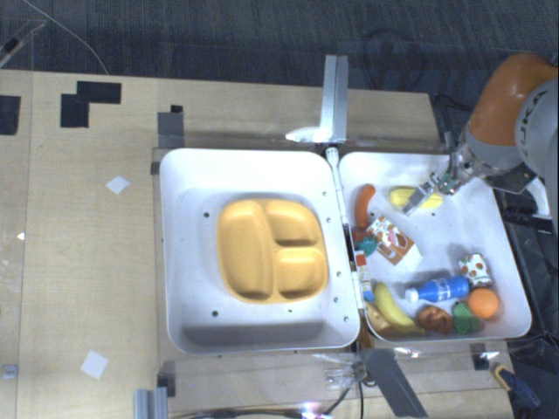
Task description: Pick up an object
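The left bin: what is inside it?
The left bin holds one yellow tray with three compartments, lying flat near the middle. The bin floor under the tray is covered, so anything beneath it cannot be seen.

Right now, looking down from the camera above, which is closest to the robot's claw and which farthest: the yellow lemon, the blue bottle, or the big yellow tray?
1. Yellow lemon, right bin, just beside the gripper.
2. Blue bottle, lower in the right bin.
3. Yellow tray, over in the left bin, farthest.
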You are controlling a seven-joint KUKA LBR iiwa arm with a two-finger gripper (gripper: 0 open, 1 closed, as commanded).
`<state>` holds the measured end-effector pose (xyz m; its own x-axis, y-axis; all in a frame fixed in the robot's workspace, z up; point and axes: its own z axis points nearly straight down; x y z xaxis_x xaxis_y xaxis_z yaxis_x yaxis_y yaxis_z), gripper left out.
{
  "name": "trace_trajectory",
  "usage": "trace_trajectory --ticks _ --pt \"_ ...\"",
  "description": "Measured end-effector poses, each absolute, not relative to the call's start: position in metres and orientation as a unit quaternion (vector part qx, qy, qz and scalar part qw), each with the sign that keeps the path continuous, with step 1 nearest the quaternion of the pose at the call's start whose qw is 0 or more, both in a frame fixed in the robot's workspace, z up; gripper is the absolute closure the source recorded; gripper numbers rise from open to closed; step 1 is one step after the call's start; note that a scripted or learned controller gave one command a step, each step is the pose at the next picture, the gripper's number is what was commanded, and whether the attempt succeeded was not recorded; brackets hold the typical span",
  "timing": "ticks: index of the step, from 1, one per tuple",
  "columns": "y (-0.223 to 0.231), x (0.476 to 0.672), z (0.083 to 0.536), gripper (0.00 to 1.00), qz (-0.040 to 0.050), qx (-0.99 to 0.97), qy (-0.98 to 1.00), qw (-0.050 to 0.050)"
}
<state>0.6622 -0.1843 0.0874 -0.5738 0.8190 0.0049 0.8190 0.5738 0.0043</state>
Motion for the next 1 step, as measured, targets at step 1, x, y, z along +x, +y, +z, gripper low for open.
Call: trace_trajectory --ticks 1 --pt "-0.1863 0.6645 0.1006 1.00 -0.0017 -0.459 -0.888 -0.005"
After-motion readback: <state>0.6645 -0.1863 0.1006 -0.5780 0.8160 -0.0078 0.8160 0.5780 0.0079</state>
